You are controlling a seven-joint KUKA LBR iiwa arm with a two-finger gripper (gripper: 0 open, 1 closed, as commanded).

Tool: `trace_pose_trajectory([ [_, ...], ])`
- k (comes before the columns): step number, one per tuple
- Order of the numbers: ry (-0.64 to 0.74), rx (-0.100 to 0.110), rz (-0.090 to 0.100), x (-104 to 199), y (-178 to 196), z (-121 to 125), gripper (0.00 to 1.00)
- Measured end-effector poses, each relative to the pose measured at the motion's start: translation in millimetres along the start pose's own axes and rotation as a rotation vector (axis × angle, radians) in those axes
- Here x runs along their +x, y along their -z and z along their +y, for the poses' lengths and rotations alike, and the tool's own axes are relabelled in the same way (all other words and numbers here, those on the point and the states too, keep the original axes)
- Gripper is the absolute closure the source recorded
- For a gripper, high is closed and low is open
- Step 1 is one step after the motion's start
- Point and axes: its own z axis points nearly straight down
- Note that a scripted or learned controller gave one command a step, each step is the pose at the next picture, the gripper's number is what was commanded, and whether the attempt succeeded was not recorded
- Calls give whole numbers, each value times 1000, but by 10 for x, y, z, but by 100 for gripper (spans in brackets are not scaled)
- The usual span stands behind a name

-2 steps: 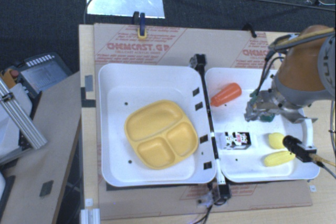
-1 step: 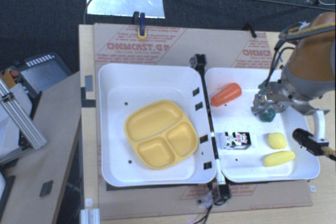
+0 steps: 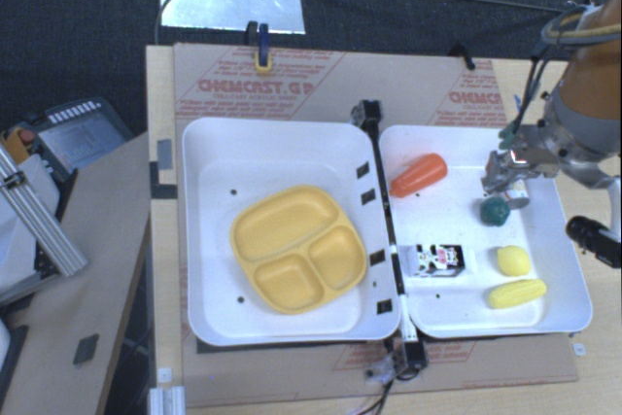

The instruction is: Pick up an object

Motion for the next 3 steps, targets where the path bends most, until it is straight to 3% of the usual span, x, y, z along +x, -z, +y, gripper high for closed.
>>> trace_pose_trajectory([
  [2,4,6,2,1046,-373,381,100],
  [3,4,5,3,1479,-365,533,100],
])
